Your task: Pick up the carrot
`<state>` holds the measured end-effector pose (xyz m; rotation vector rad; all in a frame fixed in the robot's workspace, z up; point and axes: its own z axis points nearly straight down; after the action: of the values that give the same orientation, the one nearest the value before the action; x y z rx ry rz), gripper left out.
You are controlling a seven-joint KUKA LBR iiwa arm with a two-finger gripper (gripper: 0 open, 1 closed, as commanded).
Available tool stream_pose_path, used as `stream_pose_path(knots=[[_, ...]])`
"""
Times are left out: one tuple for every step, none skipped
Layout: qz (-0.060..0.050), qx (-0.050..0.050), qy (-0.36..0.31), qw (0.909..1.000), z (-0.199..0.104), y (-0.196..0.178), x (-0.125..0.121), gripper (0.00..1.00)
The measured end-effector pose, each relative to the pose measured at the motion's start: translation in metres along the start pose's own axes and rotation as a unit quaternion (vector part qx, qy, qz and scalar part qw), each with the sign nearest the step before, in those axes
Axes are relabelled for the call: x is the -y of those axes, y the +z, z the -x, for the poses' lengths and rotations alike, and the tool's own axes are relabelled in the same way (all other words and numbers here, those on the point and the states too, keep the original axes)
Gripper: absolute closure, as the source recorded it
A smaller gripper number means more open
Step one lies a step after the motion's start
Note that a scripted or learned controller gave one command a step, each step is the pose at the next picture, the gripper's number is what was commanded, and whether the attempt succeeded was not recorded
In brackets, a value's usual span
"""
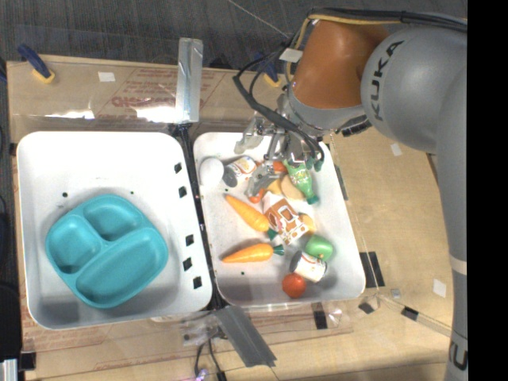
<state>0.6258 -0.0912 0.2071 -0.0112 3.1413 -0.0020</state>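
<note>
Two orange carrots lie in the right bin [341, 213]. One carrot [248, 252], with a green stub at its right end, rests flat near the bin's front left. A second carrot [245, 213] lies slanted just above it. My gripper [266, 167] hangs over the back half of this bin, among a cluster of toy foods, a short way behind the slanted carrot. Nothing orange shows in its grasp. The wrist and cables hide the items directly beneath it.
Around the gripper lie a white egg-like ball [211, 169], a green bottle [302, 178], a printed carton [286, 219], a green fruit [319, 248], a white cup [309, 268] and a red tomato [294, 286]. A teal divided plate [107, 248] sits in the left bin [48, 157].
</note>
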Motion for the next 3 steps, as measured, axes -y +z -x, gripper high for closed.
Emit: stream_pose_path(knots=[[0.001, -0.004, 0.006, 1.0, -0.037, 0.114, -0.002, 0.0], [0.001, -0.001, -0.052, 0.9987, -0.086, 0.116, 0.01, 0.0], [0.001, 0.0, -0.056, 0.9984, -0.084, 0.105, 0.008, 1.0]])
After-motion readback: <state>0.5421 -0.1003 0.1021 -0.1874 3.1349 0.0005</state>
